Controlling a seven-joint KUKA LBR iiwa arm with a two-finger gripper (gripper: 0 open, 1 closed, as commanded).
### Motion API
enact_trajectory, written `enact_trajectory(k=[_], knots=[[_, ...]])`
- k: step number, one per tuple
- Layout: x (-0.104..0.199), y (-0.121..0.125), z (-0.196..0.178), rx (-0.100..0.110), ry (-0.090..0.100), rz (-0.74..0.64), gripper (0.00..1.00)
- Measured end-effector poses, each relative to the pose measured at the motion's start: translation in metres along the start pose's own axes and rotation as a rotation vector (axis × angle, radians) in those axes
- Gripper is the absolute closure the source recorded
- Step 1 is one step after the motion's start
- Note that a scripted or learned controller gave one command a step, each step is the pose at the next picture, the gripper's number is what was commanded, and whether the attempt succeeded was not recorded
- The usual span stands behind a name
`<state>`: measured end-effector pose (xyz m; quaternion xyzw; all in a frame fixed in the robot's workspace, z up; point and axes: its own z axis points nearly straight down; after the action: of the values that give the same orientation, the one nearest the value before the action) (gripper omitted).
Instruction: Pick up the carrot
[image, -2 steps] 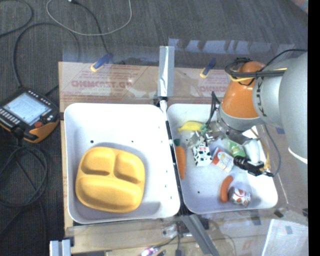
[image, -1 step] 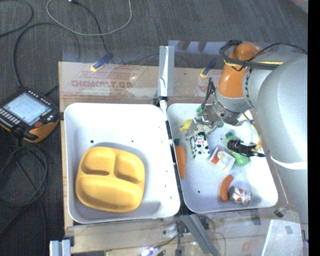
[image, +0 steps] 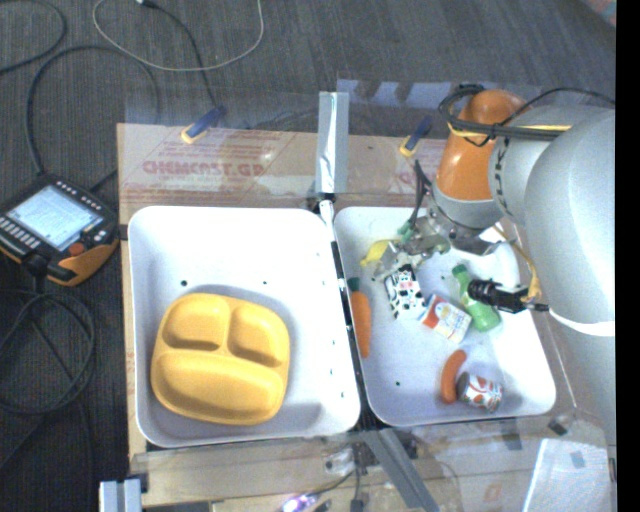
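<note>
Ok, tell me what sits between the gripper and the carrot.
In the camera view, a black-and-white spotted item lies between the gripper and the carrot, with bare bin floor beside it.

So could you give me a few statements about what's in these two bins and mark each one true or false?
1. The carrot lies in the right bin, along its left wall. True.
2. The yellow tray sits in the right bin. False: it sits in the left bin.
3. The tool is clamped on the carrot. False: it is over the far part of the right bin, apart from the carrot.
4. A green bottle lies in the right bin. True.
5. The carrot lies on the yellow tray. False: it lies on the right bin's floor.
</note>
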<state>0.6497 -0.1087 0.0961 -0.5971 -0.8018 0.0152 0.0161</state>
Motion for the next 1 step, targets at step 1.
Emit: enact_trajectory(k=[1], knots=[[0.0030,0.0002,0.0008,-0.020,0.014,0.362,1.00]])
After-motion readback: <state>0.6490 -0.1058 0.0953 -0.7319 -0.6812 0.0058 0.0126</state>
